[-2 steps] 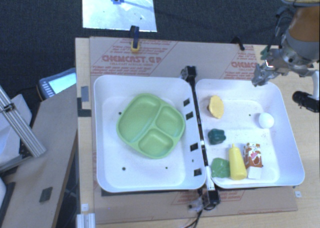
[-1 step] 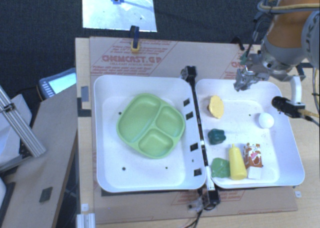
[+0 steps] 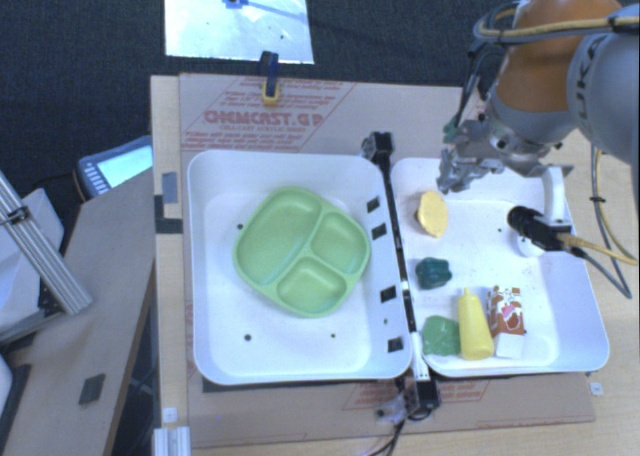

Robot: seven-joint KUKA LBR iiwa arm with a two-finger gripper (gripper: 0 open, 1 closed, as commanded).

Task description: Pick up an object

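Note:
The right bin holds a pale yellow rounded piece at its upper left. A dark green lump lies below it. Along the front sit a light green piece, a yellow bottle and a red-and-white packet. My gripper hangs over the bin's back left part, just above and right of the pale yellow piece. Nothing shows between its fingers.
The left bin carries a light green divided plate. A black hinge strip runs between the two bins. A yellow-and-blue clamp stands behind the left bin on the cardboard. The arm comes in from the upper right.

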